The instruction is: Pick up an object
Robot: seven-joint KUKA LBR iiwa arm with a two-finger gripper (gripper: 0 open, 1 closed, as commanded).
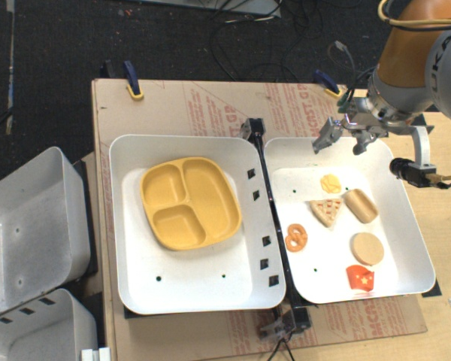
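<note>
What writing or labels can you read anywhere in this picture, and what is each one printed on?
Red printed lettering on the cardboard sheet behind the bins: it runs at odd angles and is too blurred to read.
More red lettering on the same cardboard along the front edge, below the right bin: also unreadable.
No text can be made out on the yellow plate, the food pieces or the gripper.

The arm (417, 43) runs off the right edge, and the tool (343, 137) is too blurred to judge its grip.
</note>
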